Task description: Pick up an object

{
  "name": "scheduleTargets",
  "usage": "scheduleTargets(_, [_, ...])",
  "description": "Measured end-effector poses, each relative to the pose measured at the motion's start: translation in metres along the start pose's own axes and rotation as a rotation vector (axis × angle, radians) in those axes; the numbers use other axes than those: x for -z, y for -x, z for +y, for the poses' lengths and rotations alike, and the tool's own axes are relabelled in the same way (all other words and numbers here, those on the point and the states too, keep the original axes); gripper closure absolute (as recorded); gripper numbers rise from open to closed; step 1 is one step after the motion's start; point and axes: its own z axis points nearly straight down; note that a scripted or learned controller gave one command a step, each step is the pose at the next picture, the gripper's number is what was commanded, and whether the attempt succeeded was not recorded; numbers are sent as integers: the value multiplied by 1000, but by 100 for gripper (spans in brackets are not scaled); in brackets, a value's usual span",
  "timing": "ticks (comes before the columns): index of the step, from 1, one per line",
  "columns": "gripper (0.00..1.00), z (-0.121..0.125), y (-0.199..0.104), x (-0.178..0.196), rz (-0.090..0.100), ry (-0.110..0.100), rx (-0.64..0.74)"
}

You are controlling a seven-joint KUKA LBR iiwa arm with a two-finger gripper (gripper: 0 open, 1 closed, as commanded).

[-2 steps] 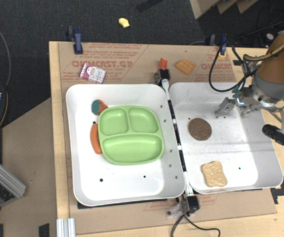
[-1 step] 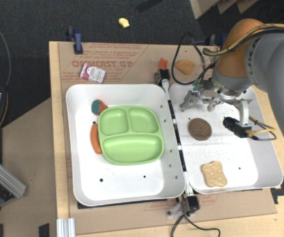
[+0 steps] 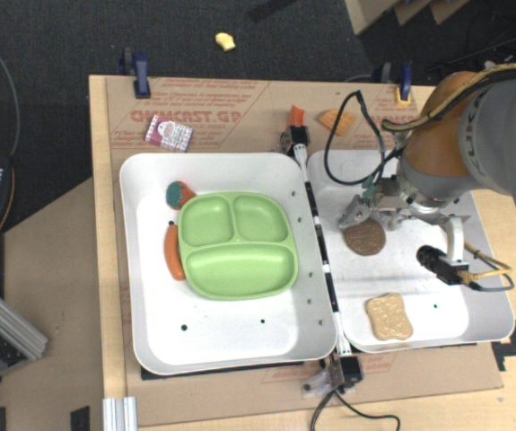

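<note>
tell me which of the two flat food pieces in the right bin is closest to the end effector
The round brown cookie, right at the end effector. The tan cracker lies apart, near the bin's front edge.

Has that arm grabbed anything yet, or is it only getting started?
Nothing looks lifted yet. The pincer is down in the right bin, right over a round brown cookie that lies on the bin floor; whether it grips it I cannot tell. The tan cracker lies untouched nearby. The green divided plate sits in the left bin. Grasping and lifting remain.
</note>
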Motion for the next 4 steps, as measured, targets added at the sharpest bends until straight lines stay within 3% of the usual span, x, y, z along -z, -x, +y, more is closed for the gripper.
scheduleTargets(1, [0,1,19,1,-1,5,0])
scheduleTargets(2, [0,-37,5,1,1,-1,0])
scheduleTargets(3, [100,-35,5,12,0,6,0])
scheduleTargets(4, [100,-17,39,88,-3,8,0])
